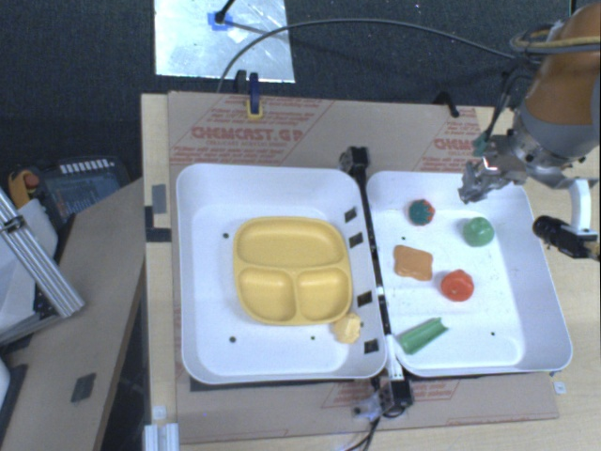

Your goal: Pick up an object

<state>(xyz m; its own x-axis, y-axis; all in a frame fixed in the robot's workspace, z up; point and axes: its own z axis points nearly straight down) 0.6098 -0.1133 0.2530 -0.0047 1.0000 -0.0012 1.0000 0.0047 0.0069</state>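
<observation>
The right bin (526, 336) holds several small items: a teal-and-red ball (421, 212), a green round piece (478, 231), an orange block (412, 262), a red tomato-like piece (457, 286) and a green elongated piece (421, 334). My gripper (472, 188) hangs over the bin's far right part, just above and to the right of the teal-and-red ball and above the green round piece. Nothing shows between its tips. In the left bin (202, 252) lies a yellow divided tray (290, 270) with a small yellow piece (347, 328) at its near right corner.
A black divider bar (368, 252) runs between the two bins. Cardboard (282, 130) underlies both bins. A grey table edge and metal rail (38, 261) stand at the far left. A foil sheet (223, 26) lies beyond the bench.
</observation>
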